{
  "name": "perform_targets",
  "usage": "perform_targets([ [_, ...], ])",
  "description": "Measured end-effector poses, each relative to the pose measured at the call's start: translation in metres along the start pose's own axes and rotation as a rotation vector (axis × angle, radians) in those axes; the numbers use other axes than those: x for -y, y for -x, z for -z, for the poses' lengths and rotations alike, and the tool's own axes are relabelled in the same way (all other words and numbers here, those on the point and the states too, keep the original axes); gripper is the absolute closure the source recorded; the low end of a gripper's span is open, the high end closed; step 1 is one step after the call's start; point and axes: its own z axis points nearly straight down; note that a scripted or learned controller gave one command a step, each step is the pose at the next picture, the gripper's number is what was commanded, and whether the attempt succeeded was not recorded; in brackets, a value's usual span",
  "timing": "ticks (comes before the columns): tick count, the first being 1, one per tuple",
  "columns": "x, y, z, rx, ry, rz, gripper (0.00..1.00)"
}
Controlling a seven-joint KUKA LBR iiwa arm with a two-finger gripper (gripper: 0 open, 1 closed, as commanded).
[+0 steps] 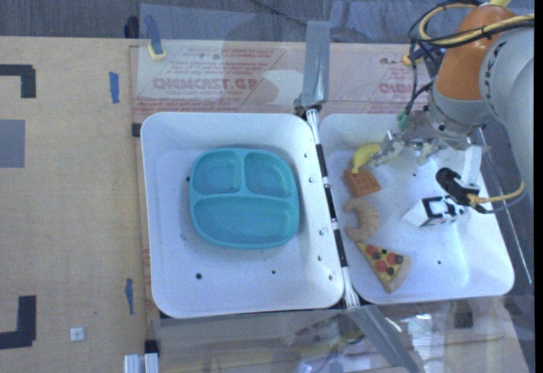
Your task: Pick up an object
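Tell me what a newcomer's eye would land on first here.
The teal divided plate stands out first, lying alone in the left bin. Next comes the grey arm with its orange band, reaching in over the right bin. Along that bin's left side lie toy foods: a banana, a waffle, a croissant and a pizza slice.

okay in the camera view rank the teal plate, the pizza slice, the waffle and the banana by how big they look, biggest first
1. Teal plate, by far the largest.
2. Pizza slice.
3. Waffle and banana look about alike, so I won't rank them; the banana's right end meets the gripper, which may hide some of it.
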Motion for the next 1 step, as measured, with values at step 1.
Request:
perform_targets([
  [1, -0.0035, -0.0289, -0.0110, -0.003, 0.010, -0.008, 0.00],
])
